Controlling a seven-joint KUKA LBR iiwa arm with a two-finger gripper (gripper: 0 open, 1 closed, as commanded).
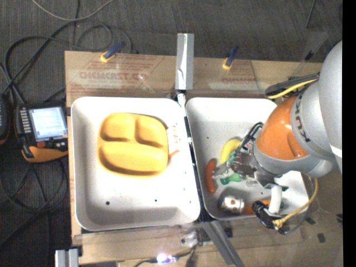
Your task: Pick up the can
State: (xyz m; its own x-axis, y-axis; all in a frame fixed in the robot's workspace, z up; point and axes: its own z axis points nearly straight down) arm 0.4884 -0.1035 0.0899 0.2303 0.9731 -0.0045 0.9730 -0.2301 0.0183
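The can (231, 203) lies on its side near the front edge of the right bin (222, 113), silver with an orange-red end. My gripper (238, 166) reaches down into the same bin from the right, under the orange wrist band. It hangs a little behind the can, over a green object (225, 178). The gripper is apart from the can, and the can rests on the bin floor by itself.
A yellow item (230, 148) and a red-orange sausage shape (211, 176) lie beside the gripper in the right bin. The left bin (89, 204) bears a yellow divided plate (133, 143). Yellow and black cables (278, 218) hang off the arm at the front right.
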